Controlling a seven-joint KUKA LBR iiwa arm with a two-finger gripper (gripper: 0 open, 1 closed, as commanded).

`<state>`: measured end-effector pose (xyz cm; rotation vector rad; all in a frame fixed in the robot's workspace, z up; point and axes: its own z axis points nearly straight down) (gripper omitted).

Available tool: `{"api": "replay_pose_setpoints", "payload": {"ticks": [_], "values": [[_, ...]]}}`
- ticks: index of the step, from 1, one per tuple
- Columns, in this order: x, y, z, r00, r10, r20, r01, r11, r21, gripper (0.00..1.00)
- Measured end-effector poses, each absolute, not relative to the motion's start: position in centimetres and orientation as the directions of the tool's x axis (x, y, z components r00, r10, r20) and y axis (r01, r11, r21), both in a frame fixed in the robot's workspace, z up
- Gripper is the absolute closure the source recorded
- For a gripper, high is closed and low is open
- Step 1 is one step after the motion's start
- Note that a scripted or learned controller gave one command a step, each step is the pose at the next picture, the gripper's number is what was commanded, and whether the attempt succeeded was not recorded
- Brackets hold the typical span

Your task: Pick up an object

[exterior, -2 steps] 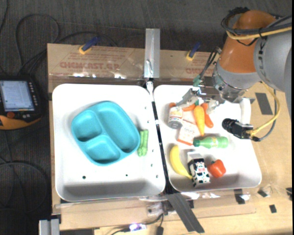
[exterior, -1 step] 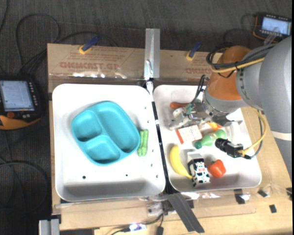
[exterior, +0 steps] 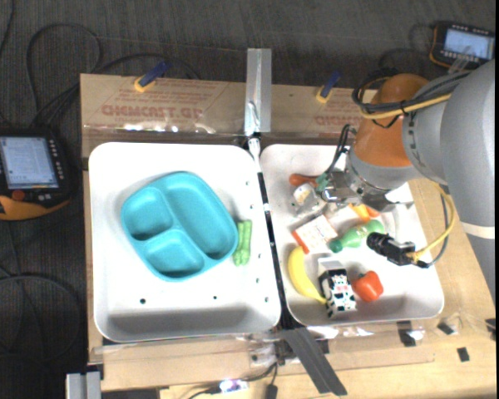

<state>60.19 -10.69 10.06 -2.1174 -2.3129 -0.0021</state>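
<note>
The grey arm with its orange band reaches over the right bin, and the end effector hangs low at the bin's upper middle, among the clutter. Whether it is wide, narrow or gripping anything cannot be told, since the wrist hides that part.

Taking the yellow banana in the right bin as landmark: a small black-and-white cow figure stands just right of it, touching its lower end, and a red-orange tomato-like toy sits just beyond the cow. An orange-and-white card-like box lies just above the banana. A green toy is up and right of the banana, beside that box. A small orange piece lies well above the banana, near the end effector.

Left of the banana, across the divider, the left bin holds a blue divided plate, with a green pea-pod-like piece touching the plate's right edge.
</note>
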Motion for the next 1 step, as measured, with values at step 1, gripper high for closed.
{"api": "replay_pose_setpoints", "payload": {"ticks": [1], "values": [[64.88,-6.22,18.21,-0.172,0.985,0.002,0.985,0.172,-0.002,1.0]]}}
